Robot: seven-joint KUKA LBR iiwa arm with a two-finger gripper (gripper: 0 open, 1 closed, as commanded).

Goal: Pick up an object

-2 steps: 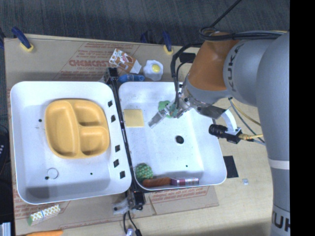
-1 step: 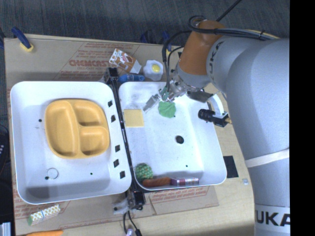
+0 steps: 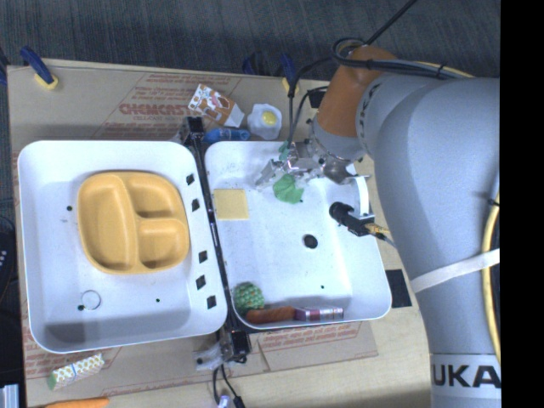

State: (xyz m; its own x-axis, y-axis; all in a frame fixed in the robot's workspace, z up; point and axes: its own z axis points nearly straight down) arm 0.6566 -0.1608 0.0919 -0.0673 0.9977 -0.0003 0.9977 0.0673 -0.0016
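Note:
My gripper (image 3: 286, 168) hangs over the far part of the right bin (image 3: 365, 287), near its back wall. A small green object (image 3: 289, 190) sits directly below the gripper and touches it; whether it is gripped or just resting on the bin floor cannot be made out. In the same bin lie a pale yellow square (image 3: 231, 203), a small black round thing (image 3: 310, 242), a green textured ball (image 3: 248, 296), a red-orange sausage-shaped piece (image 3: 272, 315) and a pinkish tube (image 3: 320, 314).
The left bin (image 3: 34, 228) bears a yellow divided plate (image 3: 133, 221) and a clear ring (image 3: 90, 299). Behind the bins lie a snack packet (image 3: 208, 102), a blue item (image 3: 226, 133) and a yellow-white item (image 3: 265, 119). The grey arm (image 3: 425, 168) covers the right side.

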